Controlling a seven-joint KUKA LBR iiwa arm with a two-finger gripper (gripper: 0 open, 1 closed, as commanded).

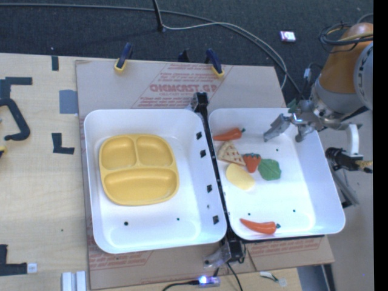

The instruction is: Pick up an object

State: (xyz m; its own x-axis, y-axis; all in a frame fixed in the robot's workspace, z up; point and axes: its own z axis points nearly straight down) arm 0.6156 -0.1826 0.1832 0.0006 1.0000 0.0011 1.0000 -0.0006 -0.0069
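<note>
Lying nearest the camera in the right bin [315, 180] — a red chilli [259, 226] by the front wall, well apart from the rest. Clustered mid-bin, likely scattered as pick targets: a yellow lemon-like piece [240, 177], a green vegetable [270, 170], a small red piece [251, 160], a pizza-like wedge [230, 154], and an orange carrot [228, 134] beyond. Holding a yellow divided plate [139, 168] — the left bin [103, 223]. Hovering over the far right corner, gripper [287, 126] spread wide, holding nothing, reaching in from the right.
</note>
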